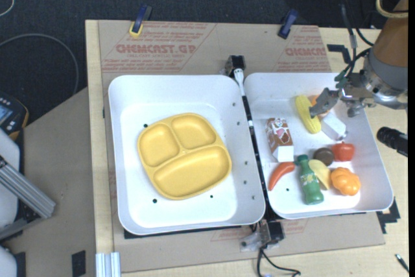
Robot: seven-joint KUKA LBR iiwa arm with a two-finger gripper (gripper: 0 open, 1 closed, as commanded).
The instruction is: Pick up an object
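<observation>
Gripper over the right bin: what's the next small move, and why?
Probably a short, straight descent onto the yellow corn cob. The gripper hangs above the far part of the right bin, just right of the cob, with nothing seen between its jaws. The cob lies apart from the crowded cluster near the green bottle, so it looks the easiest target.

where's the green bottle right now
The green bottle lies in the right bin, near its front edge, between the red chili pepper on its left and the orange pumpkin-like toy on its right.
</observation>
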